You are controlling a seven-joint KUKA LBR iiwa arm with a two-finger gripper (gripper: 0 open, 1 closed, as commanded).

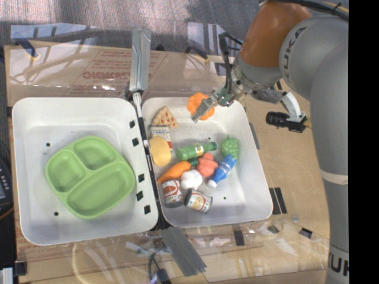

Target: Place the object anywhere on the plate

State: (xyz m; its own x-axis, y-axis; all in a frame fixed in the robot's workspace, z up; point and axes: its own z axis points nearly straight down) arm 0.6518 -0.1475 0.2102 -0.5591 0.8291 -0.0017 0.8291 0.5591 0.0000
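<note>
Toys [195, 164] crowd the right bin [251, 158] below the tool [204, 110].

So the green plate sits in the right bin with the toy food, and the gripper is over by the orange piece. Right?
Not quite. The camera view shows the green plate in the left bin, apart from the toy food. The gripper is indeed at the orange piece in the right bin.
</note>
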